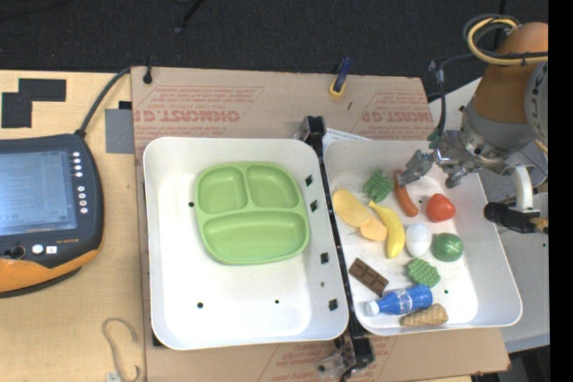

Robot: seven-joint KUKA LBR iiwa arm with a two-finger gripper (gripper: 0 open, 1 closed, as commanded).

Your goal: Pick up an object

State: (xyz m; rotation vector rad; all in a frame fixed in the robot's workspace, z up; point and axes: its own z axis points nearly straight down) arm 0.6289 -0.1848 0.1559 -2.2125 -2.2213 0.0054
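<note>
Hand [421, 167] low over the far edge of the right bin [501, 282], reaching in from the right, just beside the orange carrot [406, 198] and the green leafy piece [379, 186]. Too blurred and small to tell how wide the hand stands; nothing seen held in it.

Toy food crowded in the right bin, probably dumped there as a picking pile: red tomato [440, 207], banana [390, 228], yellow slice [351, 207], orange wedge [373, 231], white egg [417, 238], round green piece [447, 247], bumpy green piece [421, 272], brown chocolate bar [368, 276], blue bottle [402, 301], ice-cream cone [423, 315]. Likely target: the carrot or the leafy piece, nearest to the hand. No object lifted yet.

Left bin [170, 282] carrying a green divided plate [252, 213], well apart from the hand. On the desk [54, 318] to the left, a grey and orange control tablet [40, 201]; a blue and yellow clamp [339, 78] on the cardboard behind the bins.

In the way: close packing. Carrot near the tomato, banana touching the orange wedge and close to the egg, so a risk of nudging neighbours or pinching two at once. Bin wall close behind the hand, leaving little room on that side.
</note>
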